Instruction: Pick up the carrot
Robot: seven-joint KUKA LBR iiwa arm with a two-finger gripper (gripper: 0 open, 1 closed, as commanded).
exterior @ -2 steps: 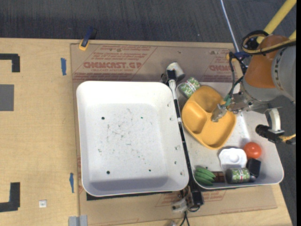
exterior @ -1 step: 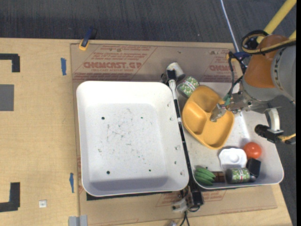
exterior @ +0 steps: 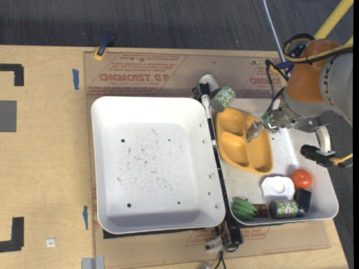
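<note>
I cannot tell for sure which thing is the carrot. The thing closest in colour is a small orange-red round thing (exterior: 302,178) in the right bin (exterior: 331,206), near its right wall. It looks more like a ball than a long carrot. It lies free, and nothing touches it from above.

Just beside it, to the left, sits a white tub (exterior: 277,188). Below the round thing is a small black thing (exterior: 303,198), and next to that a dark can with a green label (exterior: 285,208) lies on its side. A green bunch (exterior: 244,207) lies in the bottom left corner of this bin.

Higher up in the same bin is a big yellow dish (exterior: 238,144) with two parts. The gripper (exterior: 257,130) hangs over the top right part of this dish, well apart from the round thing. I cannot tell if the gripper is open or closed, and I see nothing held in it. The grey arm (exterior: 336,88) with its orange band comes in from the right.

Another can with a green label (exterior: 224,97) lies at the top of the bin's rim.

The left bin (exterior: 151,161) is white with small dark specks. Both bins sit on a sheet of brown cardboard (exterior: 134,72).
</note>
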